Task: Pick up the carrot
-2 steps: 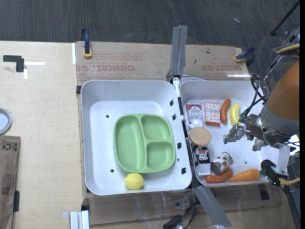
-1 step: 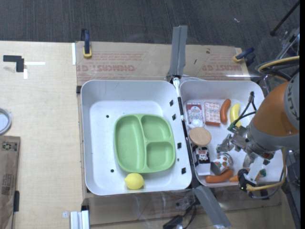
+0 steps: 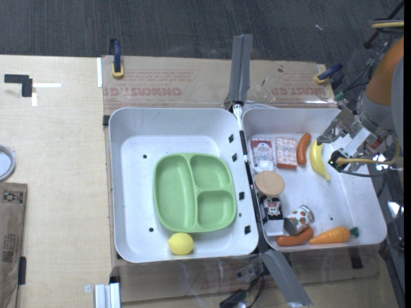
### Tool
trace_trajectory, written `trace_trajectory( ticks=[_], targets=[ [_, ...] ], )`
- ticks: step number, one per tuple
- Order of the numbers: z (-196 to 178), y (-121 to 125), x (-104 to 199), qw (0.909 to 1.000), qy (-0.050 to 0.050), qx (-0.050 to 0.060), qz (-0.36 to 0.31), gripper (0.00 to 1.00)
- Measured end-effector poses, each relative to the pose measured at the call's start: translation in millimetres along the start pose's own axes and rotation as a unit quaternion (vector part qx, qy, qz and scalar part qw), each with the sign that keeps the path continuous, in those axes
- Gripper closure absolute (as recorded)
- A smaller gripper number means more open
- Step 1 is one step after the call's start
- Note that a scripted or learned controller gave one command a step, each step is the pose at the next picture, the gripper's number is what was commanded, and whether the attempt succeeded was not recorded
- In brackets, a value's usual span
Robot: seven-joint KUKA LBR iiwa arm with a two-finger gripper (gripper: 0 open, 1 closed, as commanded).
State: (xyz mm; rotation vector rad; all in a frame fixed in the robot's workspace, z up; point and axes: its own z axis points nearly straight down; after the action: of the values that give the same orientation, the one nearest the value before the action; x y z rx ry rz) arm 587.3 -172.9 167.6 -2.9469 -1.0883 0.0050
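Orange carrot (image 3: 332, 235) lies against the right bin's (image 3: 352, 201) near wall, bare floor beyond; jaws' state unclear.

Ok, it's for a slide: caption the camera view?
Two-finger gripper hangs above the right-hand shallow white bin near a yellow banana, apart from the orange green-topped carrot at its front.
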Motion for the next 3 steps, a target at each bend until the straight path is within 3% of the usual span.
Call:
trace_trajectory(
  ticks=[1,2,3],
  targets=[
    [77,-47,-14,0.9977,0.000,0.002,-0.067,0.00],
    [77,-69,-85,0.9998,0.001,0.001,0.019,0.00],
    [76,-118,-42,0.9795,0.002,-0.002,0.201,0.00]
  ],
)
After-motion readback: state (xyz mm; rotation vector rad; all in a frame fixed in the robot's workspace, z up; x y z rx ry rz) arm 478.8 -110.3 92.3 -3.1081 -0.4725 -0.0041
